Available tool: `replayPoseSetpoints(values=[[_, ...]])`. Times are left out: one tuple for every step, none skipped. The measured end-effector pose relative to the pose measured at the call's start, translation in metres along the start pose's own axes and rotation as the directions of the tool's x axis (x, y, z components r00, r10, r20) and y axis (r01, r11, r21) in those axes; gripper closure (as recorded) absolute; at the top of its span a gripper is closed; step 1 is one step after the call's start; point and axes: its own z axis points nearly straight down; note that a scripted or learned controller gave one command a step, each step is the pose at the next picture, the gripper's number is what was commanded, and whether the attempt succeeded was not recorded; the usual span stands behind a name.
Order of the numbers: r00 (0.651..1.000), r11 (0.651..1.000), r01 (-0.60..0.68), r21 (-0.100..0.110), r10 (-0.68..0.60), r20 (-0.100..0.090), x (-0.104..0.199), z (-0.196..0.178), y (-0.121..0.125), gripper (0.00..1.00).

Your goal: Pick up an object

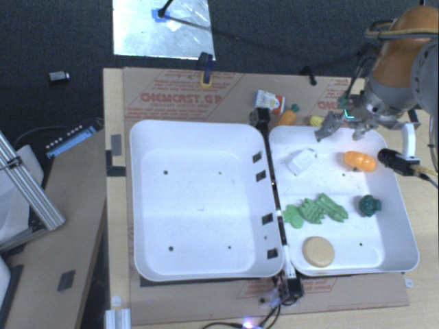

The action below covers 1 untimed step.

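The arm reaches in from the right, and its gripper (pixel 341 127) hangs over the far edge of the right bin (pixel 398 225). Its two fingers (pixel 325 130) are spread apart with nothing between them.

The right bin holds all the loose objects. A small white block (pixel 300 162) lies near the bin's far left corner, just below the gripper's left finger. An orange object (pixel 360 160) lies to the right of it, close to the far wall. Toward the middle, a bright green ridged toy (pixel 317 210) stretches across the floor, with a small dark green object (pixel 370 205) to its right, apart from it. A round tan disc (pixel 319 251) rests near the bin's near edge.

The left bin (pixel 147 149) sits just beside the right one, the two rims meeting along the middle.
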Motion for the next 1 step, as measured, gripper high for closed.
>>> replayPoseSetpoints(values=[[1.0, 1.0, 0.003, -0.005, -0.003, 0.0, 0.0001, -0.0118, 0.0012, 1.0]])
